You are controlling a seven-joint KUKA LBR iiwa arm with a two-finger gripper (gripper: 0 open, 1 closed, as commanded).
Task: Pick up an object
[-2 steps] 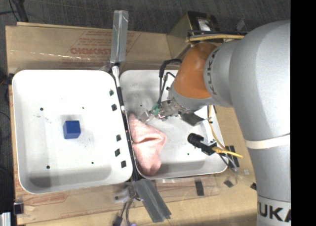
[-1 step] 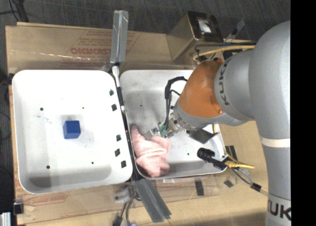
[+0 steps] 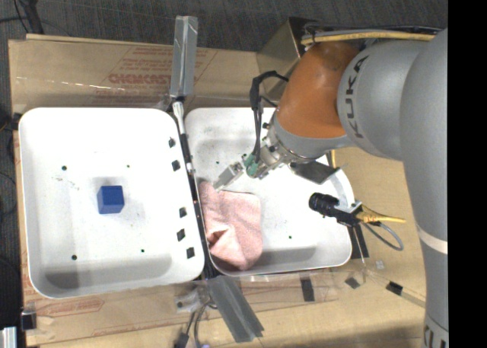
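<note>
Fixed overhead camera, slanted down, both bins (image 3: 46, 263) in frame

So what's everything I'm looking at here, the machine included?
Bins: two, white, side by side on the bench; left bin, right bin.
Block: one, blue, in the left bin, left of its middle.
Cloth: one, pink, crumpled in the right bin's near left corner.
Cardboard: brown sheet, under the bins.
Arm: one, grey with an orange band, reaching in from the right.
Gripper: one, over the right bin, just above the cloth; nothing seen between its fingers.
</note>
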